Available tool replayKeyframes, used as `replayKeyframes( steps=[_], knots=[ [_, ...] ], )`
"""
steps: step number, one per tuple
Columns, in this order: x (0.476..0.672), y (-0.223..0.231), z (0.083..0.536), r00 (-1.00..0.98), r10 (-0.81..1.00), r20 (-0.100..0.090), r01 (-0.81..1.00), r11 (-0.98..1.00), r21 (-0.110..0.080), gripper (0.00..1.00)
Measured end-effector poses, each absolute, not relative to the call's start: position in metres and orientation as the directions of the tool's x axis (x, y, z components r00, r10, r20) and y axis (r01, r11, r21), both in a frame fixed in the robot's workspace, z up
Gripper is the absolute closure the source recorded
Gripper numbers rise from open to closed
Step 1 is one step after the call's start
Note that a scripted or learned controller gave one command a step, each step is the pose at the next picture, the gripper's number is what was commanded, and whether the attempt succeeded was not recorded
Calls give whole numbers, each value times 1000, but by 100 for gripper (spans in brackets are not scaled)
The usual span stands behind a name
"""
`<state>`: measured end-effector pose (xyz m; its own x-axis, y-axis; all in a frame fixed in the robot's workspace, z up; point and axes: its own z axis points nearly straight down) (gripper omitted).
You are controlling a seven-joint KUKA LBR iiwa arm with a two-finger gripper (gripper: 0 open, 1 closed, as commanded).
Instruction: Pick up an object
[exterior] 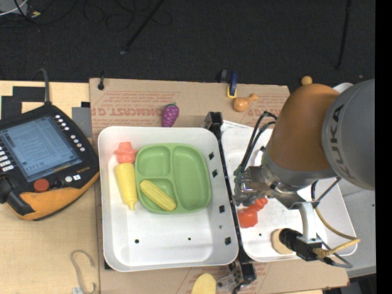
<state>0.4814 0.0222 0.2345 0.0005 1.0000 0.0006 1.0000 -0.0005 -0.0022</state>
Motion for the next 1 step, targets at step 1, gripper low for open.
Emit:
replayKeyframes(
  steps=[1],
  knots=[
    [490, 29, 226, 2, 1000, 0, 1000, -2, -3, 100]
  ],
)
